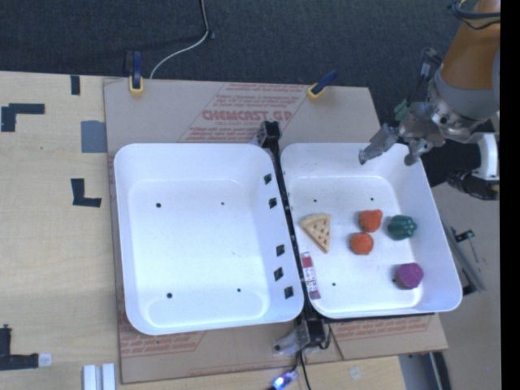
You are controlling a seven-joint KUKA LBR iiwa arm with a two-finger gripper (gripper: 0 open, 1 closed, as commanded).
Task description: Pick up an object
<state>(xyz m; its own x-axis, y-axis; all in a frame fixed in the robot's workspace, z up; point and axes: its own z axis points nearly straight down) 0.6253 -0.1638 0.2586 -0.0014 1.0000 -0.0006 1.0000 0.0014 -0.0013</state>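
Object for picking: none is being carried at this moment; the candidates are all lying in the right bin (pixel 431 210). The end effector (pixel 392 147) is hanging over that bin's far right rim, at about 1 o'clock of the bin, with its two fingers (pixel 372 151) standing spread apart and nothing between them. The grey arm with its orange band (pixel 475 43) is reaching in behind it from 2 o'clock.

Working outward from the end effector: the nearest items are lying toward 6 o'clock of it. An orange-red piece (pixel 370 219) is sitting closest, with a second orange piece (pixel 361 243) just beside it at its 6 o'clock. A dark green piece (pixel 400 227) is lying near them, at 3 o'clock of the first. A yellow wedge (pixel 317 231), patterned like a cheese or pizza slice, is resting toward 7 o'clock of the end effector, its long axis running from 10 to 4 o'clock. A purple piece (pixel 408 275) is lying farthest off, near the bin's near right corner.

Judgement: the coming move is turning on a travel toward 6 o'clock and a descent; the orange-red piece is offering the shortest path, though its neighbour is crowding it. The left bin (pixel 130 218), on the table (pixel 49 242), is lying well apart at 9 o'clock.
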